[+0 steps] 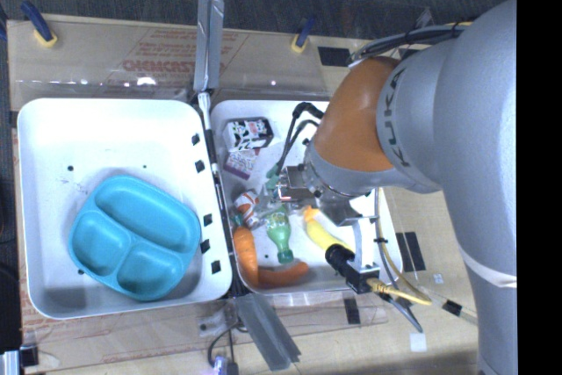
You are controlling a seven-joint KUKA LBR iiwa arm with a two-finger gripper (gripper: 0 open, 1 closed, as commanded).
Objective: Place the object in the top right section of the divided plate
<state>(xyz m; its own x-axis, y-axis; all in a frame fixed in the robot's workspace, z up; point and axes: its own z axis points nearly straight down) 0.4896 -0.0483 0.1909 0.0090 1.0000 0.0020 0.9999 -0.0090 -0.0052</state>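
A blue divided plate (133,234) lies in the left bin (53,145), with nothing on it. My gripper (278,191) is down in the right bin (263,108), among the clutter there. Right under it are a green bottle (280,237) and a small red-and-white item (245,206). A yellow banana (320,232) lies just right of the gripper, partly covered by it. An orange carrot (246,249) and a brown sausage (283,274) lie at the bin's front. The wrist hides whatever may be between the fingers.
A black-and-white patterned carton (249,133) and a purple packet (241,161) sit at the back of the right bin. The grey arm with its orange band (360,123) covers that bin's right side. A ridge (209,180) divides the two bins.
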